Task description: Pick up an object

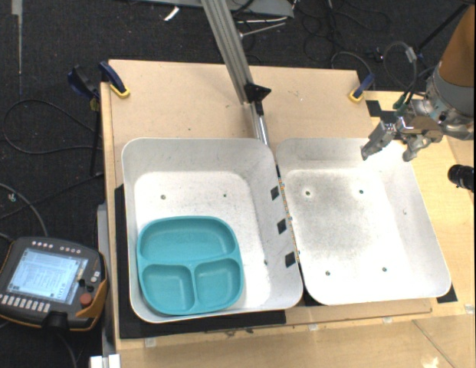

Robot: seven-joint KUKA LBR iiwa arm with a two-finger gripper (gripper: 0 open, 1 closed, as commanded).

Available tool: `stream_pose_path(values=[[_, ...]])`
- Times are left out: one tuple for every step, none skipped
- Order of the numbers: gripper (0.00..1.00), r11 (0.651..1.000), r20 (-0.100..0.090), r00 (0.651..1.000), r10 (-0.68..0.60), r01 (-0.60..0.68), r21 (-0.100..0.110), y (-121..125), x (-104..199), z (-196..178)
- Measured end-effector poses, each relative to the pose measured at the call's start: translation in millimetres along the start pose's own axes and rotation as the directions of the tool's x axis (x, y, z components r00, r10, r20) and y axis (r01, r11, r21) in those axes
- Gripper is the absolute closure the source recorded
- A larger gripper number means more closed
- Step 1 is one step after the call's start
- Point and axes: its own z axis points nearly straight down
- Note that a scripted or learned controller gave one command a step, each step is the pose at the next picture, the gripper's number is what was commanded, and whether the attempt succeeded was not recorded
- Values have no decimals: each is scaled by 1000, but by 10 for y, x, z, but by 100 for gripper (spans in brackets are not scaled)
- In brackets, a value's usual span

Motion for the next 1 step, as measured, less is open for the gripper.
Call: stream_pose_path(values=[[100, 1000, 1, 1000, -3, 3, -2, 8, 5, -102]])
